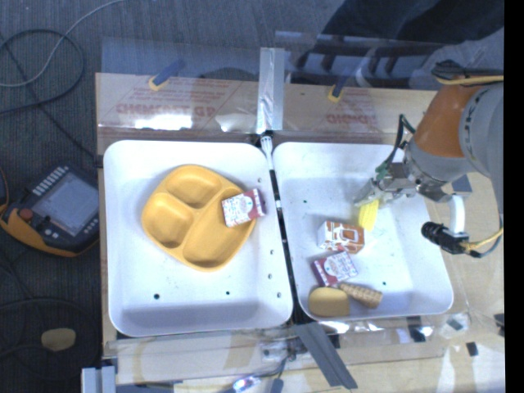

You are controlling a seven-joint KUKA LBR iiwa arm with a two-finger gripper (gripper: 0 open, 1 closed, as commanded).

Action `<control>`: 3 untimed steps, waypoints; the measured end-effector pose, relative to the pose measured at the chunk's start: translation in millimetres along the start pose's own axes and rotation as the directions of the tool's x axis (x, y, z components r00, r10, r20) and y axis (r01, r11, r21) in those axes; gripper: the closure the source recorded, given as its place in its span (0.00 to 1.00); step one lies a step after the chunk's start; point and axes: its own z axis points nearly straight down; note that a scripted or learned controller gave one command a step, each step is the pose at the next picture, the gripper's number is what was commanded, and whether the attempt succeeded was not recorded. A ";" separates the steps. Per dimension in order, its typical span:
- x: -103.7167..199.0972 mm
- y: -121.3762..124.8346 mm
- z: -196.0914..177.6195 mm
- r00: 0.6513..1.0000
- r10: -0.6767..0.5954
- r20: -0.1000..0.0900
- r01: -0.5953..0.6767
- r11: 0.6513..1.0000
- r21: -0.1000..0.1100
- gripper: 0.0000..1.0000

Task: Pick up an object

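The robot's gripper [378, 193] is low over the right bin [426, 297], near the bin's top right part. Its fingers point down and to the left, and a small yellow thing [368, 214] sits right at their tips. The fingers look close together, but I cannot tell if they are pinching the yellow thing or only touching it. So the pick looks like it is in the middle, not done. The yellow thing seems to be at the bin floor or just above it, and I cannot be sure it is lifted at all. Other things wait in the same bin: a white and orange packet [341, 236] just below the yellow thing, a red and white packet [332, 268] under that, a tan cone [360, 293], and a round yellow-brown lump [327, 301] at the bottom edge. In the left bin [131, 293] a yellow plate with three parts [184, 219] holds one more little packet [242, 209]. What is left, I think, is to get a good hold and lift the thing clear of the bin.
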 end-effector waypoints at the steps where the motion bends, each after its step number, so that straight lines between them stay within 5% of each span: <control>1: 60.0 49.6 -87.2 0.980 -0.198 0.003 0.197 0.980 0.012 1.00; 2: 66.5 62.8 -225.7 0.921 -0.390 0.004 0.390 0.921 0.012 1.00; 3: 127.8 19.5 -152.5 0.880 -0.476 -0.003 0.476 0.880 0.012 1.00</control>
